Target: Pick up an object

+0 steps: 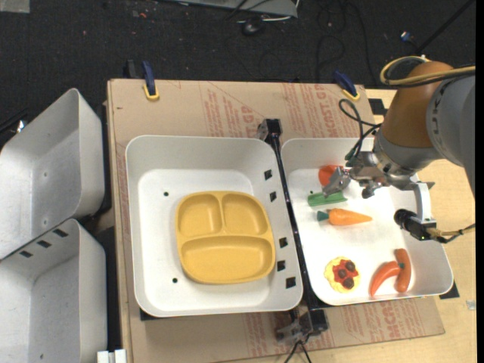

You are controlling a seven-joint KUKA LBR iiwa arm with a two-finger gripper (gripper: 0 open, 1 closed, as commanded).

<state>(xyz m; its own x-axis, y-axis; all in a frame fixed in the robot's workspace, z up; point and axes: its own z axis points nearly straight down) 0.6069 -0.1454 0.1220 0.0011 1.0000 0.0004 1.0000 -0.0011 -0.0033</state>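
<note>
The wooden bench (227,100) carries two white bins, and behind it the floor is dark with some cables. In the left bin (144,203) lies a yellow divided plate (224,237). In the right bin (435,274), nearest, are a small pizza toy (342,273) and a sausage (391,272). Further back lies an orange carrot (346,218), then a green piece (327,199) beside a red tomato (327,175). The gripper (355,178) hovers just beside the tomato; how far it is open I cannot tell.
</note>
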